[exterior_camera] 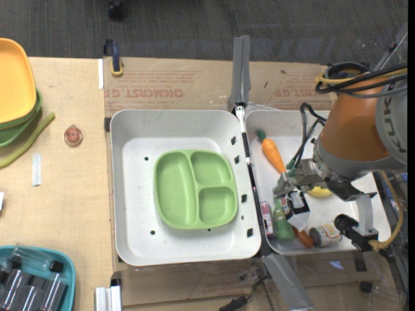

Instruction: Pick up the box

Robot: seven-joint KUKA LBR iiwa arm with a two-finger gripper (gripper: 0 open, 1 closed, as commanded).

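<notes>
Two white bins are sitting side by side on the worktop (65, 193); the right bin (337, 250) is carrying the clutter. The box (297, 205) — small, dark and white, likely light, stiff card — is lying tilted among a green bottle (283, 224) and a carrot (273, 153). Best pinching it across its narrow faces. The pincer (290, 185) is hanging right at it — spread or pressed together, cannot tell.

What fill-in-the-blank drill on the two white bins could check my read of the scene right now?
1. The green three-compartment plastic tray lies in the ____ bin.
2. The orange plastic carrot lies in the ____ bin.
3. The arm's gripper is down in the ____ bin.
4. The band above the arm's wrist is ____.

Missing words: left; right; right; orange
</notes>
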